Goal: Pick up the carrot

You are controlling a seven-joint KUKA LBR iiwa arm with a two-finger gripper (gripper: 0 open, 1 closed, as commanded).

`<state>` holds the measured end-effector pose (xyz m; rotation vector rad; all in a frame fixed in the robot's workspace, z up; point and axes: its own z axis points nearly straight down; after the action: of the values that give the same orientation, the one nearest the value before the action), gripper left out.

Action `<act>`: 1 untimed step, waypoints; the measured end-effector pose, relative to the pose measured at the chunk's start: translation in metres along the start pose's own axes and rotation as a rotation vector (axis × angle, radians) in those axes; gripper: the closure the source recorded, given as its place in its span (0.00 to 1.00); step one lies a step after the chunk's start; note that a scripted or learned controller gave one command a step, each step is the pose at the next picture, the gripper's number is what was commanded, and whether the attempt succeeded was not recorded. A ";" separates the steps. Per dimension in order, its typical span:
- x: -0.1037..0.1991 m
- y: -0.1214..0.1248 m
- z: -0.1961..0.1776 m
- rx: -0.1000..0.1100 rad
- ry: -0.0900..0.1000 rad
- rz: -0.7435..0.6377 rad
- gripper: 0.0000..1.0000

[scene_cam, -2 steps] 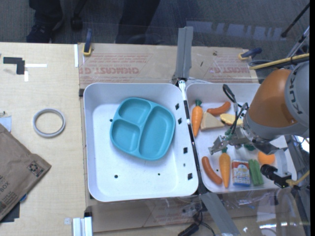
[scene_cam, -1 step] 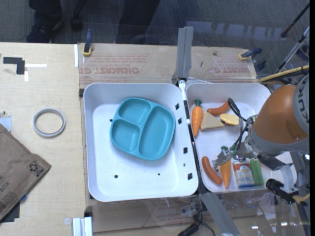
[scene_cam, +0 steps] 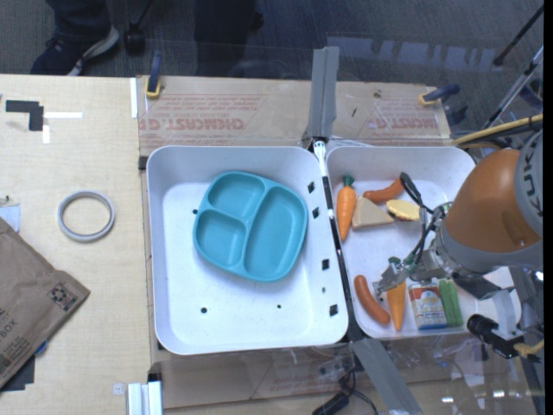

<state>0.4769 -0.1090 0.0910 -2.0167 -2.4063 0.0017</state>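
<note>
Carrot (scene_cam: 345,209): lies lengthwise against the right bin's (scene_cam: 460,156) left wall, untouched. Hand (scene_cam: 390,277): low over a second orange wedge (scene_cam: 396,304) beside a sausage (scene_cam: 371,298); its state I cannot tell. Step: approach, probably; next, settle on one target.

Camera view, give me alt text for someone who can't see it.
A grey and orange robot arm reaches into the right bin, its pincer low over toy food, while a carrot lies by the bin's left wall. The left bin holds a blue divided plate.
</note>
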 end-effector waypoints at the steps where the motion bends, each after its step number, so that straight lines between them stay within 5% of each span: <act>1: -0.001 0.001 -0.009 -0.001 0.000 0.003 1.00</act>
<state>0.4776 -0.1098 0.0997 -2.0211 -2.4037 0.0009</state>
